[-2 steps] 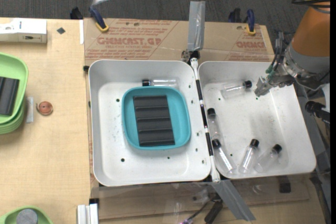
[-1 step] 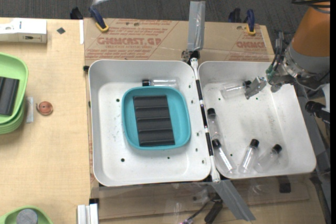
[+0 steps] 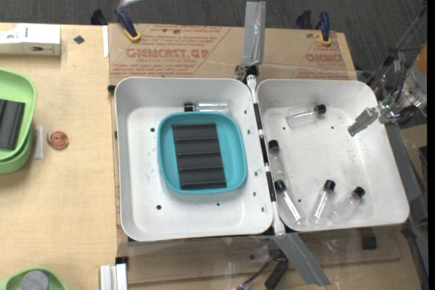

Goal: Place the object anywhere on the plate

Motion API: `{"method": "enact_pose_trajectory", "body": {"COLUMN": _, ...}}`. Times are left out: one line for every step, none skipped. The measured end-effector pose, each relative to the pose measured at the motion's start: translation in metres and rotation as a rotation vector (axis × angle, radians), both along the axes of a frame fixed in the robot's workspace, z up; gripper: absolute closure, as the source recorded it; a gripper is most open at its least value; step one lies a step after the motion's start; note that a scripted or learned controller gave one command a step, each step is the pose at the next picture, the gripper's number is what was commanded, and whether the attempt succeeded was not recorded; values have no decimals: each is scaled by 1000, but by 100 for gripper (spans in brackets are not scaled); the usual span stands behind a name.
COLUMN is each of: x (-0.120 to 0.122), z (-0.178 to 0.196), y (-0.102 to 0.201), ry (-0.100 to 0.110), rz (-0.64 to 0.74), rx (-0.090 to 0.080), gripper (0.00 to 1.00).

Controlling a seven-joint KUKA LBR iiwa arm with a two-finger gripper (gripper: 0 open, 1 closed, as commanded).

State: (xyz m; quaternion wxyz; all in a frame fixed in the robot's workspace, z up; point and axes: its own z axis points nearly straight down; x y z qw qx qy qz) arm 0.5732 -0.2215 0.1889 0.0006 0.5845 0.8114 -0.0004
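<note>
A teal plate (image 3: 235,146) with a black ridged insert (image 3: 198,156) lies in the middle of the left bin (image 3: 136,166). Several clear vials with black caps lie in the right bin (image 3: 370,166): one vial (image 3: 304,116) near its back, another vial (image 3: 322,200) and a third vial (image 3: 349,203) near its front. A further vial (image 3: 205,106) lies in the left bin just behind the plate. My gripper (image 3: 363,122) hangs over the right bin's right side, apart from every vial, with nothing seen in it.
More vials (image 3: 285,199) lie along the right bin's left wall. Cardboard (image 3: 177,51) with clamps sits behind the bins. On the wooden bench to the left are a green tray (image 3: 24,98), a white box (image 3: 30,41) and a small brown disc (image 3: 58,140).
</note>
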Motion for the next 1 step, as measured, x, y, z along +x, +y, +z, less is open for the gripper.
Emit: {"method": "enact_pose_trajectory", "body": {"x": -12, "z": 134, "y": -1, "ry": 1, "rz": -86, "rx": 0, "gripper": 0}}
